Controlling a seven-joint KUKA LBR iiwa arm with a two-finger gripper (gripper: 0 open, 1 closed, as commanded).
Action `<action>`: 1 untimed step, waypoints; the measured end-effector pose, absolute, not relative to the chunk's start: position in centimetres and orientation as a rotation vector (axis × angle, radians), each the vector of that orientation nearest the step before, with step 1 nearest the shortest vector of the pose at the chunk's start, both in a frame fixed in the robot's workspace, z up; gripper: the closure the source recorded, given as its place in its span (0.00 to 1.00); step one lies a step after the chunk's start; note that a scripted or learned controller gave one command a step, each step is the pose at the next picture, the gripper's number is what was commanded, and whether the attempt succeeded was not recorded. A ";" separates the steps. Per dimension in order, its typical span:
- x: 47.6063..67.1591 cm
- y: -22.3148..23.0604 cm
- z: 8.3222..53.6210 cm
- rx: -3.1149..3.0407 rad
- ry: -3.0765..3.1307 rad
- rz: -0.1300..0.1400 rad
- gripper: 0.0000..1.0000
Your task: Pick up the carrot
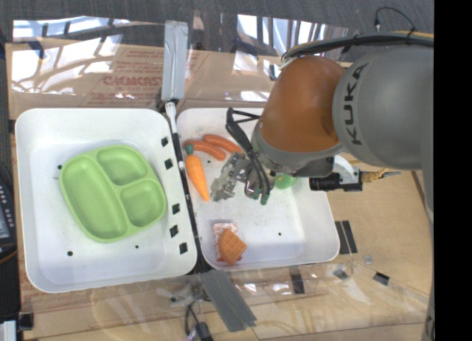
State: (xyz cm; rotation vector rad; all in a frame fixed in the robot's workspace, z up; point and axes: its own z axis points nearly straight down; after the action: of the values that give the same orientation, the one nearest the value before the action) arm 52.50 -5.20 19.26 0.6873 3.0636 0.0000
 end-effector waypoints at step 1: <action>57.2 -8.4 19.2 0.051 3.139 -0.001 0.00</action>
State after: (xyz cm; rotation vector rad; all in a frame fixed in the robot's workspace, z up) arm 57.25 -8.39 19.21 0.0511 3.1387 -0.0006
